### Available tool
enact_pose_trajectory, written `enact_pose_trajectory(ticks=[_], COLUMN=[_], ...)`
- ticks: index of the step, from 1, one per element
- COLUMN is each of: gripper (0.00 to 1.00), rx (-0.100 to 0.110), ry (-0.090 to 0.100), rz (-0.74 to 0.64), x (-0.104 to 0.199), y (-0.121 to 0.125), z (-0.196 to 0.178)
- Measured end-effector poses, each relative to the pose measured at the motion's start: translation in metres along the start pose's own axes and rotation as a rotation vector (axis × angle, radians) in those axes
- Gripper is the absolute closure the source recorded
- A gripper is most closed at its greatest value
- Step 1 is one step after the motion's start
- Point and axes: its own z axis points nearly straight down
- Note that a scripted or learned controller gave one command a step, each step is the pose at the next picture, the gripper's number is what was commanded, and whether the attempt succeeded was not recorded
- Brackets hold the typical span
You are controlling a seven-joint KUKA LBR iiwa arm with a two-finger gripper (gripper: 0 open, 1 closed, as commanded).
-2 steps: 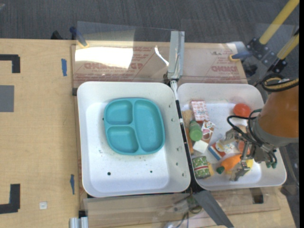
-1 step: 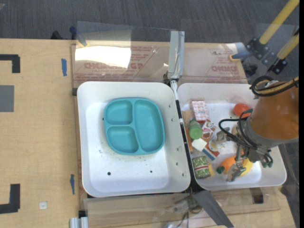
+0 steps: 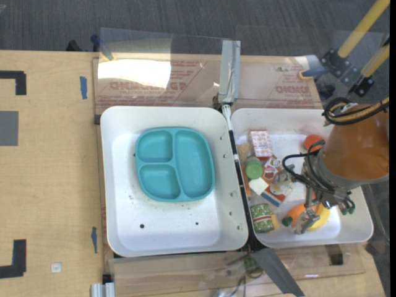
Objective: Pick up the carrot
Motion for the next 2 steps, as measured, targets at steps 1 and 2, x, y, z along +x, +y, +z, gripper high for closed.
enact_pose_trajectory(ticks=[1,2], gripper=[0.00,0.00], rx=[0.000,-0.019], ry=[0.001,0.030], rz=[0.027,0.048], x=[-0.007,0.003], y=[0.015,0.011], z=[0.000,0.011])
